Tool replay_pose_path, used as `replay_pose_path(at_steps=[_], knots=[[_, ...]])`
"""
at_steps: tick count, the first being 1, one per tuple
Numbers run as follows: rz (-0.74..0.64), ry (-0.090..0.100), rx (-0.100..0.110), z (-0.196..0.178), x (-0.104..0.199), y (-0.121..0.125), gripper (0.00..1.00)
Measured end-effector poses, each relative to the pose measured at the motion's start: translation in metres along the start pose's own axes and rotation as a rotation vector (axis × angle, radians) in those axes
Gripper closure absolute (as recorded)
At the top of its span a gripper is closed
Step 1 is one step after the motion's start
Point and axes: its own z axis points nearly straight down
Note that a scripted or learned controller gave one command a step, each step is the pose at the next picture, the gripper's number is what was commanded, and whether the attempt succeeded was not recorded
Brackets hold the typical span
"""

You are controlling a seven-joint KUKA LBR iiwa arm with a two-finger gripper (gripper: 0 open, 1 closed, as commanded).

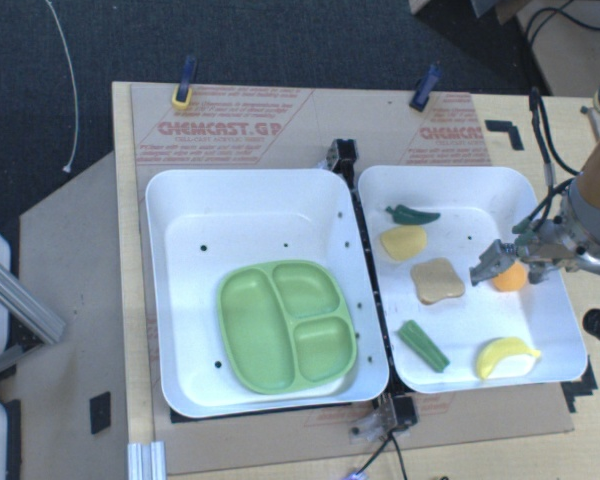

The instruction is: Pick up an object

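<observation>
My gripper [502, 260] reaches in from the right over the right bin [480, 183], low at its right side. A small orange ball [511, 278] lies directly under and against the gripper, partly hidden by it. In the same bin are a dark green pepper [412, 213], a pale yellow piece [403, 242], a tan slice [438, 281], a green pod [422, 346] and a yellow banana [507, 355].
The left bin [230, 208] holds a light green divided plate [285, 323]. A black clamp [343, 154] sits where the bins meet at the back. Blue clips [426, 86] pin the cardboard sheet. Cables hang at the far right.
</observation>
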Motion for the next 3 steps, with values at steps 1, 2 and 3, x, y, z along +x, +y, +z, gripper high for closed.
replay_pose_path(at_steps=[1,2,3], knots=[[-0.004,-0.002,-0.012,-0.006,0.000,0.003,0.00],[-0.004,0.000,-0.005,0.044,0.010,-0.001,0.00],[-0.003,-0.001,-0.009,0.101,0.017,-0.004,0.00]])
